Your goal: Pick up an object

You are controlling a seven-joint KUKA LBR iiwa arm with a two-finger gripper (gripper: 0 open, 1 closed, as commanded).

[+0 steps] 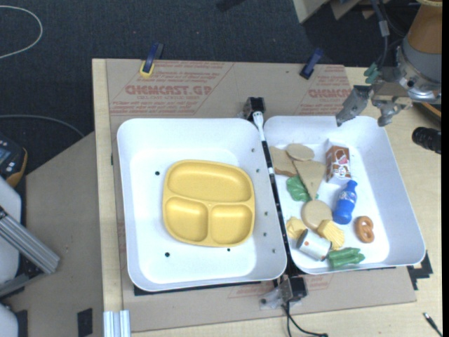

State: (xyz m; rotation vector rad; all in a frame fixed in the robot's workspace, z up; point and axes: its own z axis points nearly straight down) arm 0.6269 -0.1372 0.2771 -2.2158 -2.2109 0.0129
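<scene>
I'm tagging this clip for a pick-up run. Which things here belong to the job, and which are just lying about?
Belong to the job:
gripper, fingers spread, above the right bin's far edge
right bin
blue bottle
small carton
pretzel
green pepper

Just lying about:
yellow tray
left bin
two clamps

- Yellow tray (208, 202) with three compartments, lying in the middle of the left bin (140, 146)
- Yellow clamp (149, 62) at the bench's far edge, left
- Blue clamp (311, 64) at the far edge, right
- Dark carpet (105, 20) beyond the bench
</scene>
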